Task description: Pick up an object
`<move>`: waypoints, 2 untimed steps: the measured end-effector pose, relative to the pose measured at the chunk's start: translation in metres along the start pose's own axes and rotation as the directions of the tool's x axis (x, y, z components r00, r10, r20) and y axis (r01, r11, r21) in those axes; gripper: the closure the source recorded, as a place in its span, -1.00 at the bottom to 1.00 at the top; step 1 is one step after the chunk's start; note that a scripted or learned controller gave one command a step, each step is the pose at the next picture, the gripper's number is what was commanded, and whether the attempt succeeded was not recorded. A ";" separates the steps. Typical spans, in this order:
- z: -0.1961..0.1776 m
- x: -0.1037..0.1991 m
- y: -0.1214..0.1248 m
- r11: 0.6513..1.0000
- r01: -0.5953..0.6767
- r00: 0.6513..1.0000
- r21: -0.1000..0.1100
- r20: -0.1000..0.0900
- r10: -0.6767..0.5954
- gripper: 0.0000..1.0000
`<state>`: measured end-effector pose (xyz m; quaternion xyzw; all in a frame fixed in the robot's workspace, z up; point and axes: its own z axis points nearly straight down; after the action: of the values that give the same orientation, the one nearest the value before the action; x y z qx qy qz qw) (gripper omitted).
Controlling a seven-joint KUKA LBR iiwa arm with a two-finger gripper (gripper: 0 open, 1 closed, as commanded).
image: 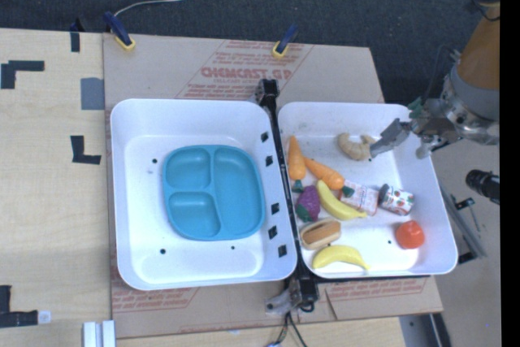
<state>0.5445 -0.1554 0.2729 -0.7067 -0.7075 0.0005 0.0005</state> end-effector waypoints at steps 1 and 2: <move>0.117 0.057 0.033 1.000 0.001 1.000 0.002 -0.001 -0.001 -1.00; 0.183 0.042 0.032 1.000 -0.001 1.000 -0.011 0.005 0.001 -1.00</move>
<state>0.5760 -0.1134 0.0898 -0.7070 -0.7072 -0.0018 -0.0054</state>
